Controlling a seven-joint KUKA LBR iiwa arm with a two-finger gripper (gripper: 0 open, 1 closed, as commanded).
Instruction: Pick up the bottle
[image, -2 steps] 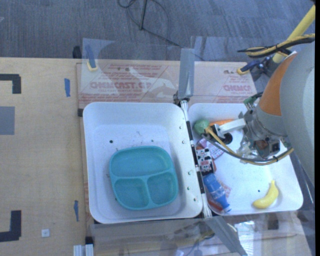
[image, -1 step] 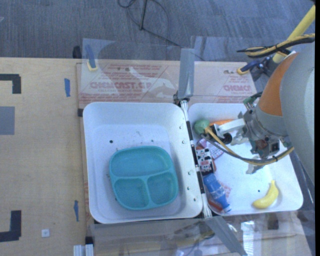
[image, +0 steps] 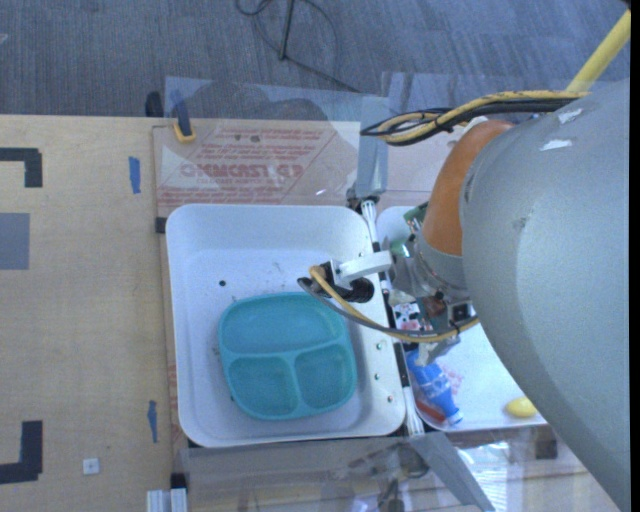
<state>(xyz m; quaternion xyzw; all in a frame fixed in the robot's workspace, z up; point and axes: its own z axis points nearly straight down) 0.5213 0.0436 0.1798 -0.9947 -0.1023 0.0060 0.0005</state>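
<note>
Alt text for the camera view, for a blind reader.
The grey arm reaches from the right, its end effector over the right bin, beside a blue and red bottle. A teal divided tray lies in the left bin; a yellow item in the right.

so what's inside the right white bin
A blue plastic bottle with a red end and a small yellow object lie in the right white bin. The grey arm covers most of it, so the rest is hidden.

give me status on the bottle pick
Gripper over the right bin. Blue bottle lying in it, beside the gripper, not lifted. Yellow item nearby, apart.
</note>
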